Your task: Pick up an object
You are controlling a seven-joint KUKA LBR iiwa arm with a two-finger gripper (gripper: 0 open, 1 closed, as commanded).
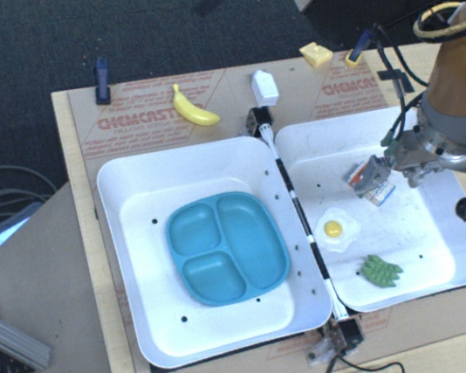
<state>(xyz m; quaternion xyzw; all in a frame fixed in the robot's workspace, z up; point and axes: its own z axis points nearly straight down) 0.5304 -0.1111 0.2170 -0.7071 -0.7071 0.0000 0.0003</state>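
Fried egg beside green toy

Arm reaches in from right, gripper low (wrist bent).

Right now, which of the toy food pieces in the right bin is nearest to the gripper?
The fried egg, white with a yellow yolk, lies nearest the gripper, just below and left of it. The green leafy piece lies farther off, near the right bin's front edge.
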